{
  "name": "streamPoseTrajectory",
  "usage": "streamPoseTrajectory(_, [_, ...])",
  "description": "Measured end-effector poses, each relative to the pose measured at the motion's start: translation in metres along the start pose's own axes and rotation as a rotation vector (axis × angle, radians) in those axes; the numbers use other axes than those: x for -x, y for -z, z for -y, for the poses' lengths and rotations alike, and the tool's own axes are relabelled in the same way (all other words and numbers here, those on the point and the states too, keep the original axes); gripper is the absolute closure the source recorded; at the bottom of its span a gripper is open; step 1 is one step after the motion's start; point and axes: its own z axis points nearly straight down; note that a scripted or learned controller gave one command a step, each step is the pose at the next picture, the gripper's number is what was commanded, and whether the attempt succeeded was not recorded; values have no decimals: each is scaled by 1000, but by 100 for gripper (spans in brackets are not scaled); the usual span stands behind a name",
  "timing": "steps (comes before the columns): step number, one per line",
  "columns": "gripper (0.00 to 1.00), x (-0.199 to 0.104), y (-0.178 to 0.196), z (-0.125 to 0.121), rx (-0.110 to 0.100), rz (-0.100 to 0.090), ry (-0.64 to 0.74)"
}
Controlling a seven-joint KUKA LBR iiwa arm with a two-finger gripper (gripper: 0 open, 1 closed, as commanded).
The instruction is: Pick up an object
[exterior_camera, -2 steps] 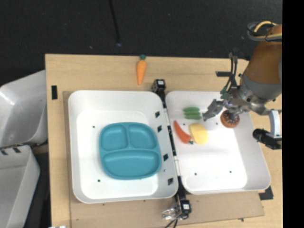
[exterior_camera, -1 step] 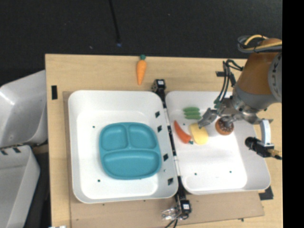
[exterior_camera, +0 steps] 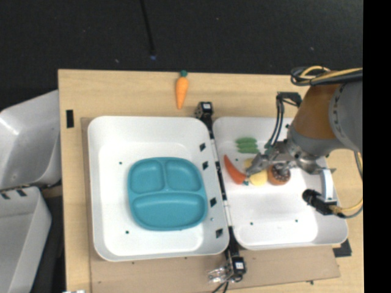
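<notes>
My hand point(exterior_camera: 255, 168) is low in the right bin point(exterior_camera: 275, 224), over a small cluster of toy food; I cannot tell its grip.

Just beside my hand lie a yellow piece point(exterior_camera: 259, 179), a red-orange pepper point(exterior_camera: 233, 170), a green piece point(exterior_camera: 247, 144) and a brown round piece point(exterior_camera: 280, 176). They look like light, smooth, rigid plastic, likely slippery; I'd pinch the pepper across its narrow middle. The left bin point(exterior_camera: 107, 224) holds a teal divided plate point(exterior_camera: 166, 194). An orange carrot point(exterior_camera: 181, 90) rests on the wooden counter point(exterior_camera: 122, 90).
</notes>
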Motion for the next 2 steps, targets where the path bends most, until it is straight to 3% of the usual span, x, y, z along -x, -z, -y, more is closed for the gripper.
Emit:
streamPoseTrajectory(1, [0,1,-10,-2,8,2,-2])
streamPoseTrajectory(2, [100,3,5,-5,19,4,-6])
